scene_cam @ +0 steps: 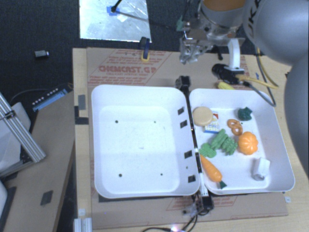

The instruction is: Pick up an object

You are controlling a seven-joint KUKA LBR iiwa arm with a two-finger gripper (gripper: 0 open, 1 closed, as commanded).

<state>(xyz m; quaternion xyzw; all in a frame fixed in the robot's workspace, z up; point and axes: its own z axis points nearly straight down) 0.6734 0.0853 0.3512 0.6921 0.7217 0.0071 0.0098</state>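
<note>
Lying near the right bin's (pixel 277 129) right edge is a round orange pumpkin (pixel 247 143). The gripper (pixel 189 55) hangs beyond the bin's far edge. Its jaws' opening I cannot tell.

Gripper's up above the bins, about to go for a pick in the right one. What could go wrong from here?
1. The green toy, orange pumpkin and pretzel sit close together, so a descent there may nudge or catch a neighbour.
2. The carrot lies near the divider between bins; a finger could strike that edge.
3. The gripper hangs beyond the bin's far edge, so the approach is long.
</note>
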